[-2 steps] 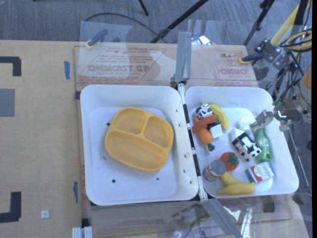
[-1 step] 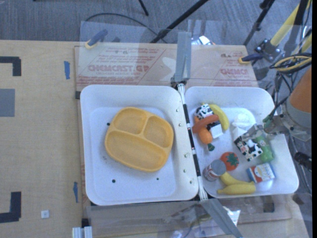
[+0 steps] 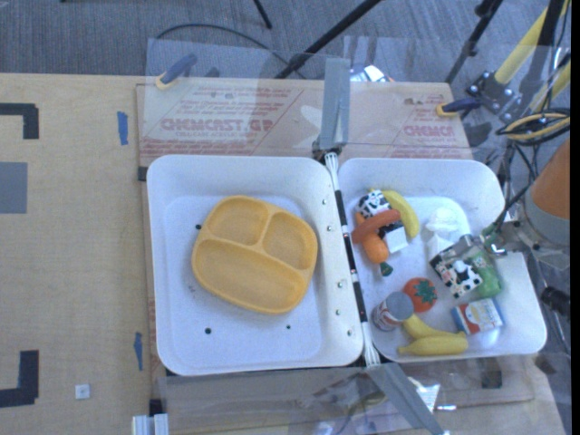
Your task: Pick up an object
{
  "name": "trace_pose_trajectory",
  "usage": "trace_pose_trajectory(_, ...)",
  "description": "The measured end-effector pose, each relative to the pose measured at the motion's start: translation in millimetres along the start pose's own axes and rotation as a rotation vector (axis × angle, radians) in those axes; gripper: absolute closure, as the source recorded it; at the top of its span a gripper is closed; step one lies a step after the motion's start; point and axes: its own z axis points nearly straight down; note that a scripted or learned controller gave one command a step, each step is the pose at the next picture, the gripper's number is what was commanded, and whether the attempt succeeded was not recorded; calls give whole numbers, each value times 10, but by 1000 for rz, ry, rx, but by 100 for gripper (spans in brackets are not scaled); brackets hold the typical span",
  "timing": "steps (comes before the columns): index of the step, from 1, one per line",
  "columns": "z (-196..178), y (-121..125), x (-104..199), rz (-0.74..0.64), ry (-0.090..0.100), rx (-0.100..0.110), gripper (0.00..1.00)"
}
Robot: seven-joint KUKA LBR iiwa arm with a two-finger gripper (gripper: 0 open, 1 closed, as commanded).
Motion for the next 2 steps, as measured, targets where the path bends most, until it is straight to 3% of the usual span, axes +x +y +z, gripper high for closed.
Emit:
trace_pose_trajectory(1, -124, -9, -76, 7, -13, -2, 100)
trace_pose_trajectory(2, -998, 546, 700, 91, 5, 56, 100)
